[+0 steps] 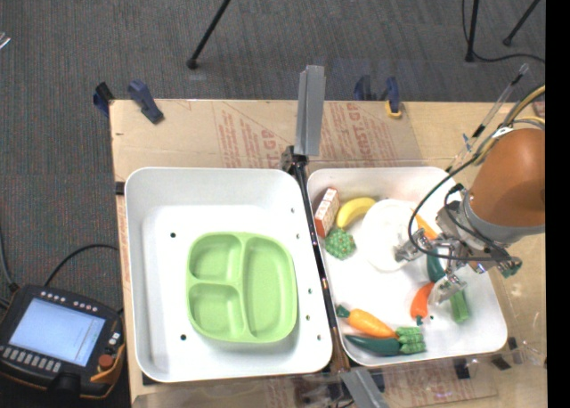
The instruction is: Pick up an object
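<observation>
Nearest the camera, along the front edge of the right bin (495, 340), a toy carrot (370, 321) was seen lying beside a dark green vegetable with a knobbly green end (389, 343). In the left bin (142, 219) a light green divided plate (242, 287) was set near the middle. Further in, by the right bin's right wall, the gripper (451, 271) was held low over a small orange-red pepper (420, 300) and a green piece (459, 306); whether its fingers were parted or closed could not be told, and nothing could be made out between them. The step in hand was judged to be the descent onto a target, most likely the orange-red pepper just in front of the gripper. Behind these, a white round plate (385, 230) was lying in the bin's middle, with a green broccoli-like piece (339, 243), a small red and white carton (326, 211) and a banana (354, 211) toward the far left corner. The next move was judged to call for centring over one piece, clear of its green neighbour, before closing and lifting.
</observation>
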